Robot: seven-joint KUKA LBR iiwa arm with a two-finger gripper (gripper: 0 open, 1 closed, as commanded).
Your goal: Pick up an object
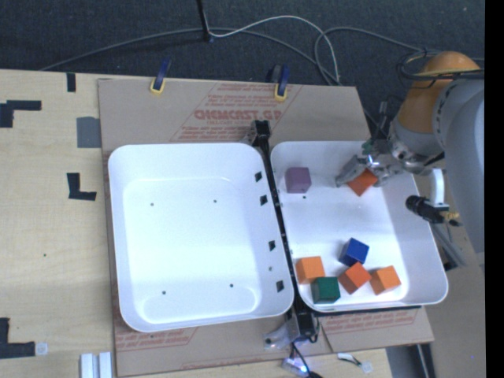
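Camera view shows the bench from above, and nearest the front edge a bare strip of cardboard (378, 339) sticks out under the two bins. The left bin (126, 235) sits on it with its floor bare white. The right bin (409, 294) holds a cluster of blocks in its front part: a green block (325, 290) lies closest to the front rim, an orange block (309, 268) sits just behind it toward the divider, a red-orange block (354, 277) touches the green one on its right, another orange cube (385, 279) lies near the front right corner, and a blue block (354, 251) stands just behind the red-orange one. Further back, near the divider and toward the rear rim, a purple block (298, 179) lies alone, well apart from the cluster. At the rear right of the same bin the gripper (364, 173) hangs low, and the fingers are clamped on an orange piece (363, 183), which shows between and just below the tips, over the bin floor near its right rim. The grey arm (465, 156) with its orange band (429, 93) comes in over the right rim. Beyond the bins, two clamps (161, 77) pin the rear edge of the cardboard, and cables (260, 26) trail across the dark floor.
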